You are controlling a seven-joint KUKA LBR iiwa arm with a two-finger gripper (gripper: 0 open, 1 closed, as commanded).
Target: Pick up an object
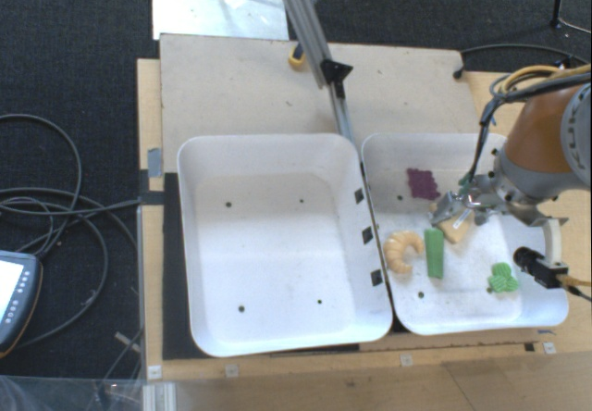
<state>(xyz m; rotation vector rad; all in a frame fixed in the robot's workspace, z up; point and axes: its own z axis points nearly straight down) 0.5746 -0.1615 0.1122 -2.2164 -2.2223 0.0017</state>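
Gripper, finger state unclear, sits low in right bin over a tan block just beside green cylinder and croissant-like piece; risk: crowded neighbours get nudged, grasp slips.

Wood bench, 2 white bins side-by-side

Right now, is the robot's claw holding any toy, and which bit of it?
It cannot be told. The gripper sits right over a tan piece in the right bin, but no grasp is visible.
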